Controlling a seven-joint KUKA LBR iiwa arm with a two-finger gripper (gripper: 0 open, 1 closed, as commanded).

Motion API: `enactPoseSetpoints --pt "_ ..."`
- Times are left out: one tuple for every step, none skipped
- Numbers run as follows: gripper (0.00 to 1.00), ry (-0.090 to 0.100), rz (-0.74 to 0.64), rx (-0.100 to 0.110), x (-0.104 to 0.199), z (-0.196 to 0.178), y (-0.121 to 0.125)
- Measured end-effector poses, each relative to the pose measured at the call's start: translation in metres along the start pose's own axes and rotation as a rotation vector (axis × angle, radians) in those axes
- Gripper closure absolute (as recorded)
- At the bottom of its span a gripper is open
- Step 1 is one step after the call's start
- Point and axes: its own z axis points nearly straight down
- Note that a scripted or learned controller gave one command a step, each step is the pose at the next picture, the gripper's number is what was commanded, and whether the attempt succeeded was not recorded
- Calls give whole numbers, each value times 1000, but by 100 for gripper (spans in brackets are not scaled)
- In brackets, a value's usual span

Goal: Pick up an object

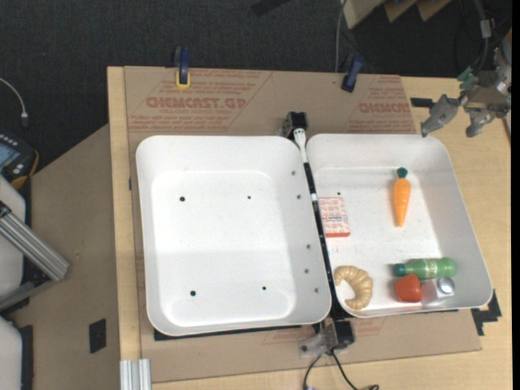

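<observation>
The gripper (457, 117) hung at the upper right of the frame, above the far right corner of the right bin (370, 153), its two fingers spread apart with nothing between them. In that bin, a toy carrot (401, 200) lay upper centre, well apart from the gripper. A small red-and-white card (334, 216) lay against the bin's left wall. Along the lower edge sat a croissant (355, 285), a green bottle (425, 268), a red tomato-like piece (409, 288) and a grey item (439, 290), the last three clustered together. The left bin (219, 242) occupied frame centre-left.
</observation>
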Motion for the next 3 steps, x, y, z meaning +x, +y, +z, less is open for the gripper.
enactPoseSetpoints --pt "0 6 2 17 5 166 -57" --pt "100 -2 1 -5 4 145 -50" --pt "0 -2 1 -4 4 146 -50"
